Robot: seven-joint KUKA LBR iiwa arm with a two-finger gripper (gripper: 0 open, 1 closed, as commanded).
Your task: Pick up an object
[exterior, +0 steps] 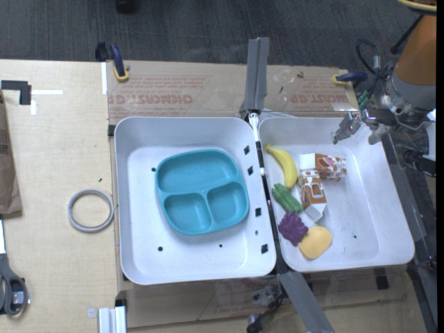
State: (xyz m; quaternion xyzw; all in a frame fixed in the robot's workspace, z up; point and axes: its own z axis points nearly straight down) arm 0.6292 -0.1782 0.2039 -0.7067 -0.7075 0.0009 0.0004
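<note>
I am reading the right bin [378, 207] from its near corner outward: yellow lemon-like piece [316, 242], purple grape cluster [292, 227], green piece [286, 198], small cartons [313, 189], banana [283, 164]. All are crowding the bin's left side, touching or nearly so. I am judging the banana the cleanest target; approaching across its narrow width should avoid neighbours. The pincer [357, 127] is hovering at the far rim, carrying nothing; I cannot tell its opening. The arm is cropped at the frame edge.

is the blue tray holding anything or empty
Empty: all three compartments of the blue tray show bare blue plastic, and the toy food lies in the right bin.
</note>
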